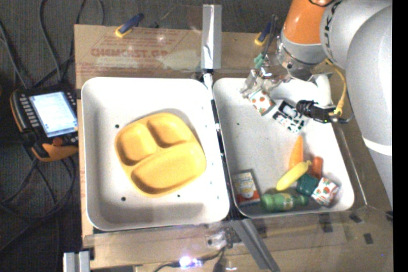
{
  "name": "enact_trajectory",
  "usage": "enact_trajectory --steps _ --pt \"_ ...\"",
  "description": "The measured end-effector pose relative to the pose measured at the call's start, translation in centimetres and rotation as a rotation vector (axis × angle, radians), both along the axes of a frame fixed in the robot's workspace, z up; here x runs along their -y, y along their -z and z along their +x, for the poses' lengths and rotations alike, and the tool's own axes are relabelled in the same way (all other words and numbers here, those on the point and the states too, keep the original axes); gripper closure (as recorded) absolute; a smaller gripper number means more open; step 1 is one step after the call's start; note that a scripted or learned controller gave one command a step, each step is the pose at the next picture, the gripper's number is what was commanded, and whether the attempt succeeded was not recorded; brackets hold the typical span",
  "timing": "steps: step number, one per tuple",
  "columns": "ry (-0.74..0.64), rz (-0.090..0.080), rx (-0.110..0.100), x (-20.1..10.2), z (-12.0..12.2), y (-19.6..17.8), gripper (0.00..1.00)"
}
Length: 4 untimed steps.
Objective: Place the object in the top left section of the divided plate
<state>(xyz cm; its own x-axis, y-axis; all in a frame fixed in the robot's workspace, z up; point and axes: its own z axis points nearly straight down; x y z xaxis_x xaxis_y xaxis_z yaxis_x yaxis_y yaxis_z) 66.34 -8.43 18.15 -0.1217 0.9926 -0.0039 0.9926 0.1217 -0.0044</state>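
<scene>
Two white bins sit side by side on your bench: left bin [95, 156] w/ the yellow divided plate [159, 151], right bin [239, 130] w/ the loose items. Plate lies roughly mid-bin, turned at a slant, two small sections toward the far side and one large section toward the near side; nothing lies in any of them. Your arm [357, 41] comes in from the right, orange band [312, 6] above the wrist, and the gripper [258, 89] is over the far left part of the right bin. A small white carton [259, 100] w/ red-orange print is right at the fingertips, tilted; looks pinched between the fingers, so the pincer reads as closed on it, but whether it's lifted or touching the bin floor you can't tell from this angle. Just beside it, to the right, lies a black-and-white piece [288, 116]. Near corner of the right bin holds a cluster: carrot [296, 151], yellow banana [292, 175], green bottle [283, 202], teal item [306, 185], another small carton [325, 191], all touching or nearly so. A flat packet [245, 185] lies apart by the bin's left wall. Tablet [50, 113] sits on the floor, well left of the bench.
</scene>
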Motion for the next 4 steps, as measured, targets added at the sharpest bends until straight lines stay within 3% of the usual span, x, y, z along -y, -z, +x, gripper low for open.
enact_trajectory --steps 1,2,3,4 --pt "-0.032 0.003 0.001 2.2 0.5 -9.0 1.0" --pt "0.092 0.004 0.0 -4.6 0.2 -10.2 1.0" --pt "-0.035 0.003 -0.001 -10.3 -5.7 -9.9 1.0" --pt "-0.053 0.004 -0.004 -19.5 -8.7 -4.0 1.0"
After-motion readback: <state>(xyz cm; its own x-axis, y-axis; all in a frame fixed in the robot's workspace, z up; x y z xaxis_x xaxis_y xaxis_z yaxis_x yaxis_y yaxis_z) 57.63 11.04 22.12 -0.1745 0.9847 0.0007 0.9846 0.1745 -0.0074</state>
